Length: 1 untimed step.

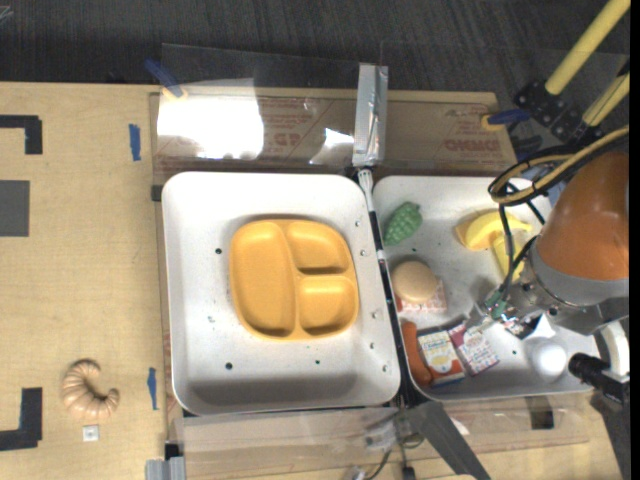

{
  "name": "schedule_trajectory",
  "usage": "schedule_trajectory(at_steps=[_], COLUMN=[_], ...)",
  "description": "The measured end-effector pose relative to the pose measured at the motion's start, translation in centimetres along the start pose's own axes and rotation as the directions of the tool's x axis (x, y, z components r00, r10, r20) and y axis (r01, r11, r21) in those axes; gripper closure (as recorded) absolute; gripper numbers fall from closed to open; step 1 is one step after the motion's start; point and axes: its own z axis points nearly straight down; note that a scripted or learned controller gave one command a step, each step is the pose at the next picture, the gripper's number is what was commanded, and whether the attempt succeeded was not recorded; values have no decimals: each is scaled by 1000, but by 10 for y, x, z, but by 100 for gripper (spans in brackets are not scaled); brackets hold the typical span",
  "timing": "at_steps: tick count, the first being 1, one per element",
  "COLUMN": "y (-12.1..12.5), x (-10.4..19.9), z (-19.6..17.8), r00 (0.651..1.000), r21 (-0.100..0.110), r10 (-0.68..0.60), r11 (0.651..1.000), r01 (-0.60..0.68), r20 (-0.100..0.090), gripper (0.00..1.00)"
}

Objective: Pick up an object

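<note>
The right bin (pixel 440 193) holds several things: a green knobbly piece (pixel 403 221), a yellow piece (pixel 480 231), a round beige bun-like item (pixel 417 282), an orange-red sausage shape (pixel 414 356) and a printed packet (pixel 455 350). A white rounded object (pixel 548 356) lies near the bin's front right. The arm's grey wrist with its orange band (pixel 592 230) hangs over the right side of this bin. My gripper (pixel 507 313) sits low, just right of the beige item and above the packet. The wrist hides much of it.
The left bin (pixel 190 268) carries a yellow divided plate (pixel 294 275). A tan croissant-like toy (pixel 90 389) lies on the bench at the far left. A clear plastic sheet and a taped post (pixel 369 118) stand behind the bins. Cables loop beside the arm.
</note>
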Motion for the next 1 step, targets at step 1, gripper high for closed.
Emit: schedule_trajectory(at_steps=[1], y=[3], x=[-7], z=[36], r00=[996], r21=[-13], r10=[94], r11=[996], r01=[-94], r20=[0], gripper=[100])
